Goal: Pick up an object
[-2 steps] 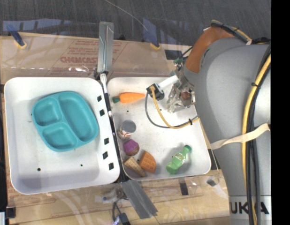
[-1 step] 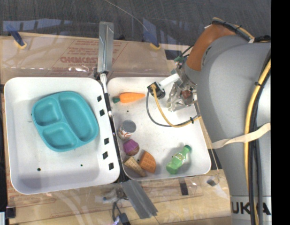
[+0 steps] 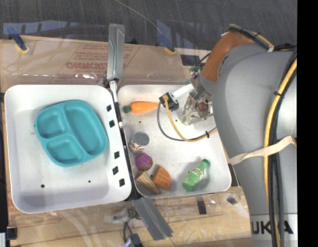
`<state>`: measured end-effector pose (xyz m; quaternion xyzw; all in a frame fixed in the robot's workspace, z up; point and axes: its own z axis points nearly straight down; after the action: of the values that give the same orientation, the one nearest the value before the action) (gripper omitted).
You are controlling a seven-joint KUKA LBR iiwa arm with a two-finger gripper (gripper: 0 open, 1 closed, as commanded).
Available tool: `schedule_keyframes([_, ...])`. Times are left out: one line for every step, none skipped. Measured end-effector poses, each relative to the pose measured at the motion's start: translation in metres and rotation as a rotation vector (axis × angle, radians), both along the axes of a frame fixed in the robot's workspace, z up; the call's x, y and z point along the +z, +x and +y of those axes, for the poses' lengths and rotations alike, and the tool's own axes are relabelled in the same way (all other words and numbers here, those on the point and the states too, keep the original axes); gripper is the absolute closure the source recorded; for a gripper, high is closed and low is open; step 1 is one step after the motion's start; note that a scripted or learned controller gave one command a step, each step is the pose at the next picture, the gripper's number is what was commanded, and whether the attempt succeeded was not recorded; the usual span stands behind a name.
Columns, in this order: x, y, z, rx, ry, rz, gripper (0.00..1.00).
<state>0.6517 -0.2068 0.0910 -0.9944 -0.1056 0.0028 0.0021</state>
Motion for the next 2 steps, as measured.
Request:
schedule_keyframes([0.0107,0.0011,0.0021,0.007,0.002,0.0,1.0])
schedule_keyframes([0.0204,0.0015,0.0033,0.011,0.003,0.0,1.0])
